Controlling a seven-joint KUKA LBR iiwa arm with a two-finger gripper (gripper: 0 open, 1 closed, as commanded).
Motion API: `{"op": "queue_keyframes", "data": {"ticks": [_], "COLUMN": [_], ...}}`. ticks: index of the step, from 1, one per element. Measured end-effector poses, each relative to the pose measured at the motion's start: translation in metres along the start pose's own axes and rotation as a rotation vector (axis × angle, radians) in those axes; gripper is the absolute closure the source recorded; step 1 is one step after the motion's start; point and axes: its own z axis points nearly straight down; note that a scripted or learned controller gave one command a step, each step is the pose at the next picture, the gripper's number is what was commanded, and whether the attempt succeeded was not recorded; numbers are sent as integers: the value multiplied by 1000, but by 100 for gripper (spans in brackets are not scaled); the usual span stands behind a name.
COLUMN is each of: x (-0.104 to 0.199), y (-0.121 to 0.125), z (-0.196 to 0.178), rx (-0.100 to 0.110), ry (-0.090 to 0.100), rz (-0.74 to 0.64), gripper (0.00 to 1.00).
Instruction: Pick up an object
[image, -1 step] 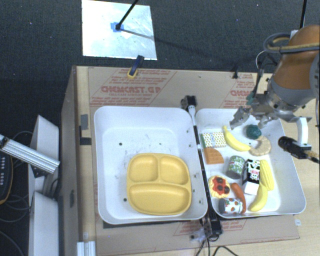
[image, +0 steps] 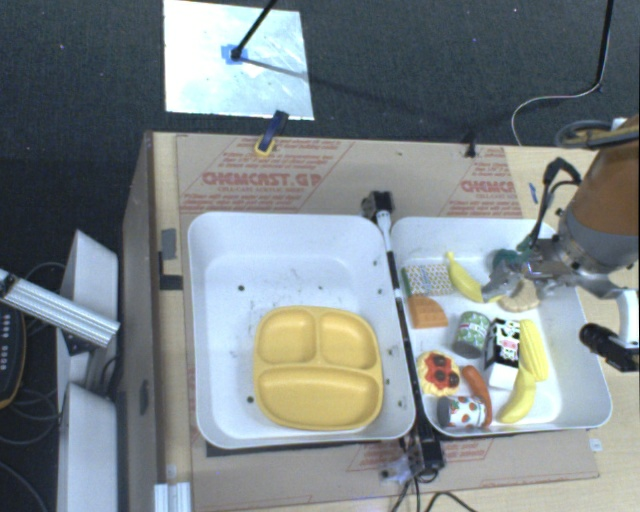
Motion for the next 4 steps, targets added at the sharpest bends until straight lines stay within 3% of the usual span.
{"op": "queue_keyframes", "data": {"ticks": [1, 2, 3, 4], "x": [-19, 2, 2, 51], "y": [73, 43, 44, 38], "z": [101, 113, 101, -1], "rx": [2, 0, -3, -5], "ry": [1, 1, 1, 1], "rz": [-2, -2, -3, -4], "gripper": [0, 0, 100, 100]}}
